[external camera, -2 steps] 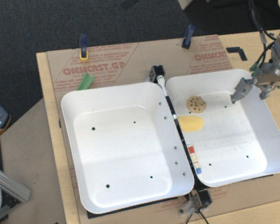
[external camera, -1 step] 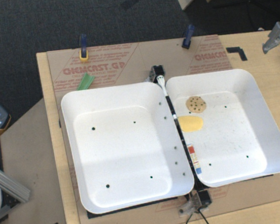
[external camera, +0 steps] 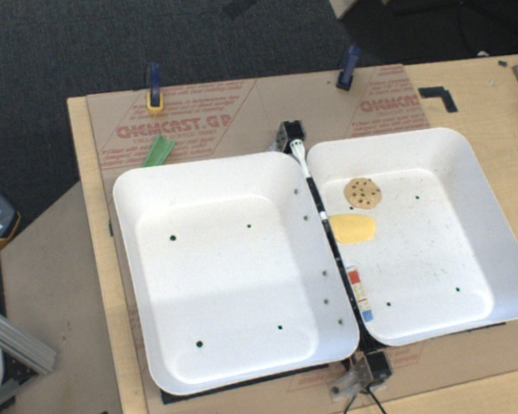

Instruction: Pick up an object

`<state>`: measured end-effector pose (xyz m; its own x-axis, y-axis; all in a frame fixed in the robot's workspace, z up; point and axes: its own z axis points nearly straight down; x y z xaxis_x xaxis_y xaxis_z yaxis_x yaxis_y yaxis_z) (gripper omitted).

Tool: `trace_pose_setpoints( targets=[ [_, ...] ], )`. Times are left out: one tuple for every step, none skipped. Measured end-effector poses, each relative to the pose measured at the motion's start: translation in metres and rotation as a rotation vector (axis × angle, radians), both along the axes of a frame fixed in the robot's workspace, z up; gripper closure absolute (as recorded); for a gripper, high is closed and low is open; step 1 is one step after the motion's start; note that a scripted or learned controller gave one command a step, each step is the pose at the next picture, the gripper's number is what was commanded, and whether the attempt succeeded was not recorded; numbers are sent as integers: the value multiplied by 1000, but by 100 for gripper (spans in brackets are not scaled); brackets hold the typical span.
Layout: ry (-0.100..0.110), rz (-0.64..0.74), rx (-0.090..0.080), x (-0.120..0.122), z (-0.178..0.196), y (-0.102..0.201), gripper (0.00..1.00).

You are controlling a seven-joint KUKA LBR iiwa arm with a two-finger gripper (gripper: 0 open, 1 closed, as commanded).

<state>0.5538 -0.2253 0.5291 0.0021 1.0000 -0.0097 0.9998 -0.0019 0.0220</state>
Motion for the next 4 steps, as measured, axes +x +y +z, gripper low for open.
trace_pose_setpoints(
  targets=[
    [14, 11, 9, 44, 7, 76, 0],
    [16, 14, 11, 88, 5, 176, 0],
    [23, -6, 7, 34, 7, 102, 0],
    [18, 17, 13, 66, 5, 240, 0]
  ],
)
